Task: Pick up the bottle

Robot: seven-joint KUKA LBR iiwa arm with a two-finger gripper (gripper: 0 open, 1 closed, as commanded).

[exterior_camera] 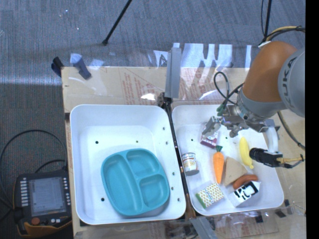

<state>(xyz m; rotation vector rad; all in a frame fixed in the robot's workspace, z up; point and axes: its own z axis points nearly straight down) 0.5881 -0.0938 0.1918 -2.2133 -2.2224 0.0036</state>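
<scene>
At the 9 o'clock edge of the right bin (185, 114), close to its left wall, stands what I take for the bottle (189, 163): small, squat, upright, pale-capped, with a printed label. It is probably light and stiff with a smooth, slippery wall, so a hold across the body under the cap looks best. At its 3 o'clock lies a carrot (218, 167), then a tan wedge (233, 171) and a banana (244, 152). A patterned box (210, 195) sits at 5 o'clock. The pincer (215, 126) hangs at 1 o'clock over a maroon packet (209, 143); I cannot tell how wide it stands. The left bin (84, 118) holds a blue divided tray (134, 183).
</scene>
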